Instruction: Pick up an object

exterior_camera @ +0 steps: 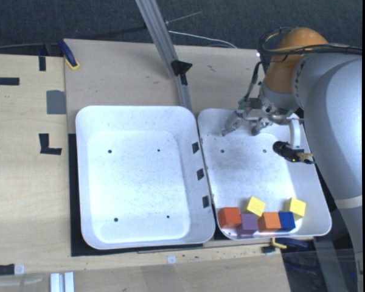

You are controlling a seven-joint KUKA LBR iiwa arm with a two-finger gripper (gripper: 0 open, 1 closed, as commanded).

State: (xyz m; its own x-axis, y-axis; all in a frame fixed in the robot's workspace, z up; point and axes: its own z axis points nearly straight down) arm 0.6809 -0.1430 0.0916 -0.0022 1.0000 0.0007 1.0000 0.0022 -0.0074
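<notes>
Hovering over the far end of the right bin point(264, 163), the gripper point(242, 124) has its fingers spread a little apart with nothing between them. Every pickable thing lies at the opposite end of that bin, well apart from the gripper: 6 blocks huddled against the near wall. An orange block point(229, 216) sits at the bin's near-left corner, a purple block point(249, 222) touching it, then a second orange block point(269, 221) and a blue block point(286, 221) in a row, with 2 yellow blocks point(255, 206) just behind them.

The step in hand looks like the approach. To do it well, I would pick a block with free sides — the yellow one nearest the bin's middle seems least hemmed in. Bring the fingers down straddling it squarely, open wide enough to clear its edges, and keep off the bin wall. The packed row probably offers little room for a finger between neighbours.
</notes>
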